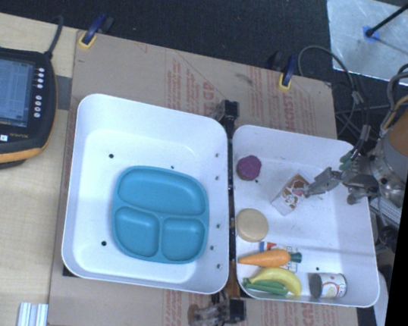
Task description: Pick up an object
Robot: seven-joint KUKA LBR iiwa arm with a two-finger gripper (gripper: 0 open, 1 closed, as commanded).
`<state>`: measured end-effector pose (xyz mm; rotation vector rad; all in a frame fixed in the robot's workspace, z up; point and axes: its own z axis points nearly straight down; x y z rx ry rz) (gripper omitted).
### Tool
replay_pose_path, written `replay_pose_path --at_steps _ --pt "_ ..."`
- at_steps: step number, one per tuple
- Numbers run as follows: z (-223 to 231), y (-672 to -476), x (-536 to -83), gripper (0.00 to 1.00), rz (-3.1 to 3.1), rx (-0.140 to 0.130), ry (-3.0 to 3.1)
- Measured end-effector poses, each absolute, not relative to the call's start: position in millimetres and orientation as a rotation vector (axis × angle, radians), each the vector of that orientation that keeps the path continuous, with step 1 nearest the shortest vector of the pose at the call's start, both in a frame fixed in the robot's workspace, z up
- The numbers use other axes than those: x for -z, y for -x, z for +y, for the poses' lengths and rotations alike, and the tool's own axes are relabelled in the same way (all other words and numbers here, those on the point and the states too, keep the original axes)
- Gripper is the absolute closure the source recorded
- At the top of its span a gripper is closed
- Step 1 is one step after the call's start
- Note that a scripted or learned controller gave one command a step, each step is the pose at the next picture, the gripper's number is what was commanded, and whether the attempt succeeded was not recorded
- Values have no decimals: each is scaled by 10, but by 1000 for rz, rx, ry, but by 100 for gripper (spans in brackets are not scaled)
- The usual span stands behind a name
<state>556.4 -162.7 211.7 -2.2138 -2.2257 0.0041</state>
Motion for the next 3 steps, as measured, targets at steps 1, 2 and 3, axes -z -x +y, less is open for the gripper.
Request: replay_pose_path --at_steps 1,2,3 --pt "-1621 -6159 -915 0 -2228 -5 2213" --pt "-1632 -6170 -1032 100 -2233 -5 2212" --pt "-697 -6569 -1928 100 -2225 1 2215"
